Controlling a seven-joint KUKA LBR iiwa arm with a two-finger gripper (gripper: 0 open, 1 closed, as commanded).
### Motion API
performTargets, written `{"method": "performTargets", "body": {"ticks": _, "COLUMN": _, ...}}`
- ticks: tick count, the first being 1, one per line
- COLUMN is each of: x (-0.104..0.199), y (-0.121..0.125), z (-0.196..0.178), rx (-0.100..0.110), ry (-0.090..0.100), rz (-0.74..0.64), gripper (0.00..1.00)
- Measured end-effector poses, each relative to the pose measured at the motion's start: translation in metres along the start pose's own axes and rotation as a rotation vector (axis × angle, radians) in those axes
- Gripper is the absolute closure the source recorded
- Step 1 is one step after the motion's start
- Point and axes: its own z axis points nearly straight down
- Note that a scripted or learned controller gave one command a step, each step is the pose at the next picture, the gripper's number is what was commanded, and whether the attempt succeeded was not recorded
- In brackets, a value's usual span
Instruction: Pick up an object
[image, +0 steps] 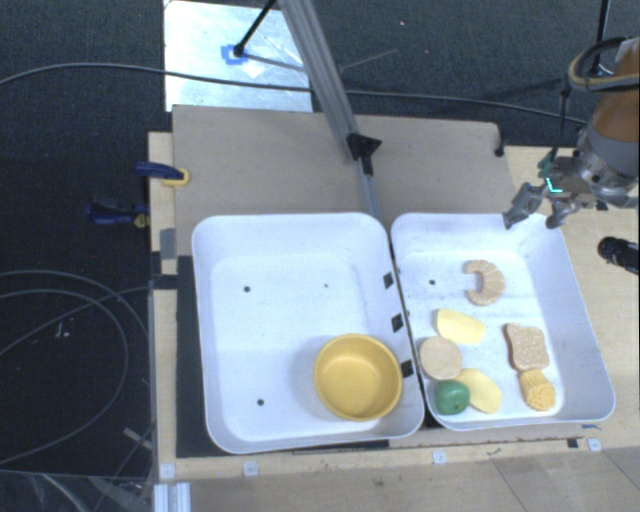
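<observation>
My gripper (535, 212) hangs over the far right corner of the right bin (575, 290), its two fingers spread apart and open with nothing between them. Below it in that bin lie several food pieces: a tan croissant (485, 282), a pale yellow wedge (459, 326), a round cracker (440, 357), a slice of toast (526, 346), a green round piece (452, 397), a yellow lemon-like piece (482, 390) and an orange waffle piece (538, 390). A yellow bowl (358, 376) sits in the left bin (270, 300).
A grey metal pole (335, 95) slants across the board behind the bins. Blue and yellow clamps (150, 190) grip the bench's left edge. Black cables lie on the dark floor to the left.
</observation>
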Motion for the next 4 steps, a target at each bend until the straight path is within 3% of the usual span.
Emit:
{"method": "performTargets", "body": {"ticks": 1, "x": 0.0, "y": 0.0, "z": -0.001, "rx": -0.001, "ry": 0.0, "rz": 0.0, "gripper": 0.0}}
{"method": "performTargets", "body": {"ticks": 3, "x": 0.003, "y": 0.016, "z": 0.11, "rx": 0.001, "ry": 0.0, "rz": -0.003, "gripper": 0.0}}
{"method": "performTargets", "body": {"ticks": 4, "x": 0.004, "y": 0.016, "z": 0.138, "rx": 0.0, "ry": 0.0, "rz": -0.003, "gripper": 0.0}}
